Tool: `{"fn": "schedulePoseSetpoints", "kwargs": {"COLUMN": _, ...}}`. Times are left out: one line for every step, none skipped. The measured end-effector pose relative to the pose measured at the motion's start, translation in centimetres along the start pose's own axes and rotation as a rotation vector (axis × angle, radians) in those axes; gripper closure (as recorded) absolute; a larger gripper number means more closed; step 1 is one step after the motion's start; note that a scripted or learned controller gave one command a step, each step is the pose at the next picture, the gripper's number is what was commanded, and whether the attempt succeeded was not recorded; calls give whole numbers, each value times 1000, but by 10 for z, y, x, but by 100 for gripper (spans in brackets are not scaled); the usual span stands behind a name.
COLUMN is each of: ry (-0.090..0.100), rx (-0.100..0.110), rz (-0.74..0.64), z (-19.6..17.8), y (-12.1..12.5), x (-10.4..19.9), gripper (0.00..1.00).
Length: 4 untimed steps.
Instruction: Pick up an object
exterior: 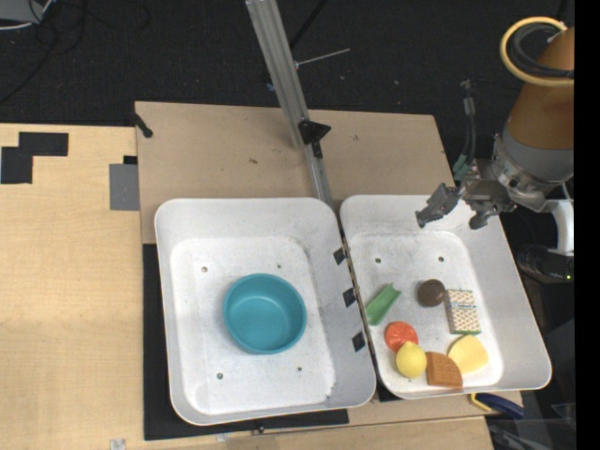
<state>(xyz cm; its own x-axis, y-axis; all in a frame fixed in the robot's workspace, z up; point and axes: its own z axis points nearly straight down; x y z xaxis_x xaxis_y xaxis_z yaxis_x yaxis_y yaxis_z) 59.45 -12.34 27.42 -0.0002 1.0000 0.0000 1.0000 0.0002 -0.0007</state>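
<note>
Objects for picking lie clustered at the lower right of the frame in the right bin (pixel 525 345): a green piece (pixel 382 303), brown ball (pixel 430 292), patterned block (pixel 462 311), red ball (pixel 400 334) and lemon (pixel 410 360). The gripper (pixel 461 211) hangs above the bin's upper edge, fingers apart, holding nothing. A teal bowl (pixel 265 313) sits in the left bin (pixel 187 223).

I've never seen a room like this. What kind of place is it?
Most likely a robot lab. A grey and orange robot arm reaches over two white bins, one with toy food such as a lemon, and loose cables lie on the floor.
</note>
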Motion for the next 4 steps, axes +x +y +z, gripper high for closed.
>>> {"fn": "schedulePoseSetpoints", "kwargs": {"ry": 0, "rx": 3, "rz": 0, "z": 43, "y": 1, "x": -2, "gripper": 0}}
{"fn": "schedulePoseSetpoints", "kwargs": {"ry": 0, "rx": 4, "rz": 0, "z": 88, "y": 3, "x": -8, "gripper": 0}}
{"fn": "schedulePoseSetpoints", "kwargs": {"ry": 1, "rx": 5, "rz": 0, "z": 145, "y": 11, "x": -8, "gripper": 0}}
{"fn": "schedulePoseSetpoints", "kwargs": {"ry": 0, "rx": 0, "rz": 1, "z": 132, "y": 12, "x": -9, "gripper": 100}}
